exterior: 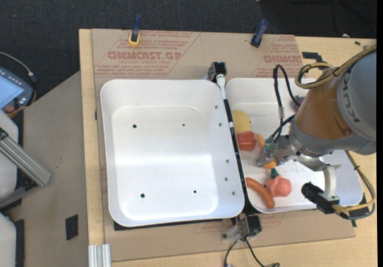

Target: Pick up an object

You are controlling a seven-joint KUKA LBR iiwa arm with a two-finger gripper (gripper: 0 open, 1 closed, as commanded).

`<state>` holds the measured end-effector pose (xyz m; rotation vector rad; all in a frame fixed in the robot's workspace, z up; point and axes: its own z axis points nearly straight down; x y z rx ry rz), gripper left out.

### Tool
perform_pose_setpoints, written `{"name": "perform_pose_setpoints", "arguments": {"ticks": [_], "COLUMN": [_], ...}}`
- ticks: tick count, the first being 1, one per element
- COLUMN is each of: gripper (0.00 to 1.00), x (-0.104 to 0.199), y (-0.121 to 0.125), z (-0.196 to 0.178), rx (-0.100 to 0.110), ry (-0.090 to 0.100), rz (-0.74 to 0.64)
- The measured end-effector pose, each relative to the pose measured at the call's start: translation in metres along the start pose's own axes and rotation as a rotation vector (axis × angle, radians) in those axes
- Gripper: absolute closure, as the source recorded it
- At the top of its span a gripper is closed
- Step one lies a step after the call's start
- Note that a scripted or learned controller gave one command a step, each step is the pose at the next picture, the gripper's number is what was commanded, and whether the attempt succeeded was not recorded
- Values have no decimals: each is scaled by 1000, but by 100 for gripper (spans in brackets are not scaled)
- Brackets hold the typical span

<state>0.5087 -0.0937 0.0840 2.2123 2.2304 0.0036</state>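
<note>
The gripper sits low in the right bin, among crowded toys; whether its fingers are apart or together, I cannot tell. The likeliest target, an orange sausage-shaped piece, lies near the bin's near-left corner, touching a pink lump. Its long axis runs far-left to near-right. A descent could nudge neighbours or pinch two.

My gripper hangs low in the right bin, just beside a red pepper, yellow fruit and pink toy.
</note>
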Motion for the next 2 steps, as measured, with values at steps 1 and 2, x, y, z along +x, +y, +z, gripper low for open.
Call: {"name": "perform_pose_setpoints", "arguments": {"ticks": [1, 2], "gripper": [100, 100], "x": [60, 129], "y": [13, 9], "z": [-107, -100], "rx": [-10, 2], "ry": [0, 2], "rz": [-1, 1]}}
